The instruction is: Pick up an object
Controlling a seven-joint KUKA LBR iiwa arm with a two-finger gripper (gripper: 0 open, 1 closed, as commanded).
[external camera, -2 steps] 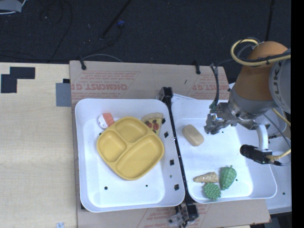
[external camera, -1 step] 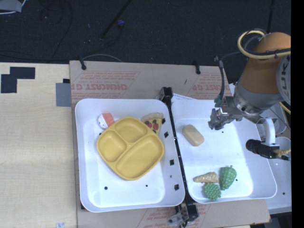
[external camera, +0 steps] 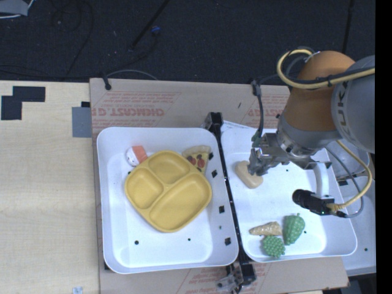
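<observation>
Hanging low in the right-hand shallow white bin (external camera: 334, 234), my tool (external camera: 260, 162) is right at the top edge of a small tan rounded lump that looks like a toy bread roll (external camera: 247, 177). The tan lump lies near the left wall of this bin, close to the black strip (external camera: 228, 207) between the 2 bins. I cannot tell how wide my tool is open. I cannot tell if it has hold of anything either. The tan lump looks like it rests on the bin floor.

I think the tan lump is light, like a plastic or foam toy. It looks smooth and round, so it may slip or roll away if I pinch it off to 1 side. I would take it across its middle, on its 2 long sides, and squeeze softly. It does not look easy to break.

At the front of the same bin lie a bumpy green toy fruit (external camera: 293, 228), a round green bumpy ball (external camera: 273, 246) and a pale cone-shaped piece (external camera: 265, 229). They are well apart from the tan lump, so I think they will not get in my way.

The left-hand white bin (external camera: 122, 241) holds a yellow plastic plate with 3 parts (external camera: 168, 190), a toy pizza slice (external camera: 197, 157) and a small white and orange toy (external camera: 136, 155).
</observation>
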